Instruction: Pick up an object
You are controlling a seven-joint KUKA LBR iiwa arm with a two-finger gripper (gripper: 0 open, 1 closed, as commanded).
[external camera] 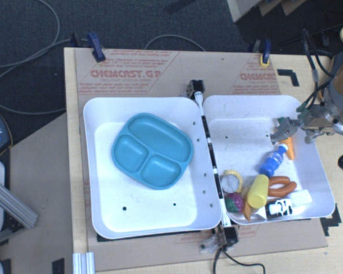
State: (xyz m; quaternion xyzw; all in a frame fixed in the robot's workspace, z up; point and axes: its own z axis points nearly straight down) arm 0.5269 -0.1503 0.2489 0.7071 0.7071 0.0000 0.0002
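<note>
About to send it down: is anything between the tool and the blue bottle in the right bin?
Nothing visible does. The tool hangs just above the blue plastic bottle, with bare white bin floor between them.

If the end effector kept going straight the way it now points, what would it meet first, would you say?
The end effector points left over the right bin. It would probably meet that bin's bare floor first, though depth is unclear.

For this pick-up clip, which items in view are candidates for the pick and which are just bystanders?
Job items (right bin):
- gripper, above the bin
- blue bottle
- yellow bottle
- orange sausage-shaped toy
- black-and-white box
- small clock-like toy

Lying about:
- blue divided plate in the left bin
- blue clamps on the board's far edge
- loose cables on the floor
</note>
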